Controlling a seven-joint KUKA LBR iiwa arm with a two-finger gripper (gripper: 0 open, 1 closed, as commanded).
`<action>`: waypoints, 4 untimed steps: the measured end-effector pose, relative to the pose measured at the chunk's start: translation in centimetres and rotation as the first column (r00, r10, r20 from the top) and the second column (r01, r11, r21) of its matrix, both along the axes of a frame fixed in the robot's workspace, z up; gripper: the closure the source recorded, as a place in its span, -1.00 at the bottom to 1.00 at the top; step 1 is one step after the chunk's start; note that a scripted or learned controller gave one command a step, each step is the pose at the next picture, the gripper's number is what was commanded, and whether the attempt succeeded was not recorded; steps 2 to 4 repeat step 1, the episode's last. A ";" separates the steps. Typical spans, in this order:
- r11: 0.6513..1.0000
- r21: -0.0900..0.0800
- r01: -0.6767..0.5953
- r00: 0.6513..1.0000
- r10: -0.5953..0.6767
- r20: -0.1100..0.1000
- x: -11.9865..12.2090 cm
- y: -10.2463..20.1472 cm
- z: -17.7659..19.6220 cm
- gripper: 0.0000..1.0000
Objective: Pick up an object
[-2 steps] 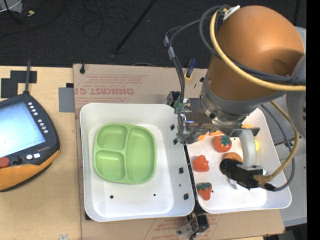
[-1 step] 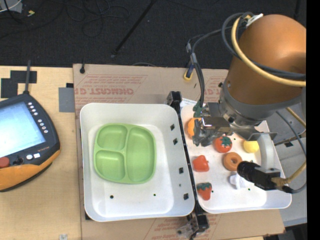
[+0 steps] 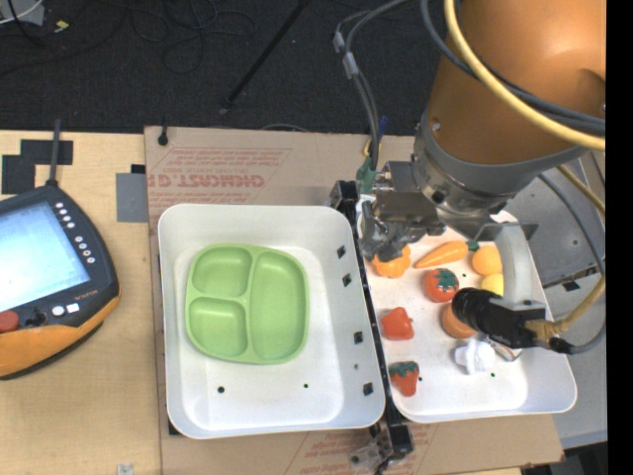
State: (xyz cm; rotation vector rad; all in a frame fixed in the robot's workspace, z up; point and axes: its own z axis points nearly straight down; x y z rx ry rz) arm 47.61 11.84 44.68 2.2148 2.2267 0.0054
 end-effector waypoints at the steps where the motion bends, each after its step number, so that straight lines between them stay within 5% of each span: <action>1: 1.000 -0.001 0.008 1.000 -0.008 0.005 0.0 -5.2 9.5 1.00; 4: 1.000 -0.001 0.008 1.000 -0.008 0.005 0.0 -5.2 9.5 1.00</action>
